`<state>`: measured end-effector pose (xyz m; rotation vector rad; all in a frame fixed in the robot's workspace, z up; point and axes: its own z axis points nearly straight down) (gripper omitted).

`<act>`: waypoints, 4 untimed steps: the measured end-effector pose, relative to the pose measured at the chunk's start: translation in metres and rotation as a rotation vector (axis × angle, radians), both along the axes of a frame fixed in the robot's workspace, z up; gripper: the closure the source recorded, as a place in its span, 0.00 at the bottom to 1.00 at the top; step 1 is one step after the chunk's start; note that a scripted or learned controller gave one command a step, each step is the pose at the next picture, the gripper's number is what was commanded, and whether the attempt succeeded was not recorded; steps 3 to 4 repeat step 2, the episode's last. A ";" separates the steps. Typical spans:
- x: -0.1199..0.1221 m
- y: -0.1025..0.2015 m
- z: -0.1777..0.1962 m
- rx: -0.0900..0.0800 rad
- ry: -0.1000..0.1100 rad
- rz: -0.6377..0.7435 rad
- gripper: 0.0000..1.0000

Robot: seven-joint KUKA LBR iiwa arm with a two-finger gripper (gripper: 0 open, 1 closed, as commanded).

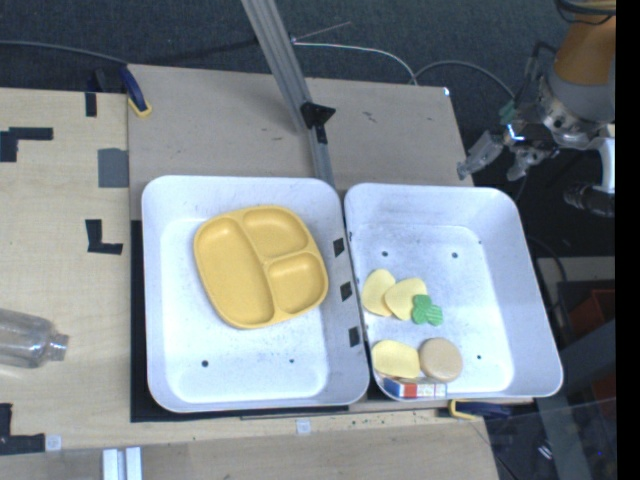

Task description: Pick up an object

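No readable text, brand or number anywhere. The red-white-blue packet [415, 389] at the near edge of the right bin [500, 268] looks printed, but the print is too small and blurred to read.

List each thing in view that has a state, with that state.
gripper: open, above the bench beyond the right bin, holding nothing
yellow divided plate: upright in the left bin, compartments bare
clear bottle: lying on its side on the bench
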<state>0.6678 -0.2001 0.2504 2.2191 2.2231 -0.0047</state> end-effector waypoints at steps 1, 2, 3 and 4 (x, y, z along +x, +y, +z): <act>0.000 0.000 0.010 -0.002 -0.001 0.001 1.00; -0.008 0.044 0.054 0.003 -0.005 0.003 1.00; -0.008 0.044 0.054 0.003 -0.005 0.003 1.00; -0.008 0.044 0.054 0.003 -0.005 0.003 1.00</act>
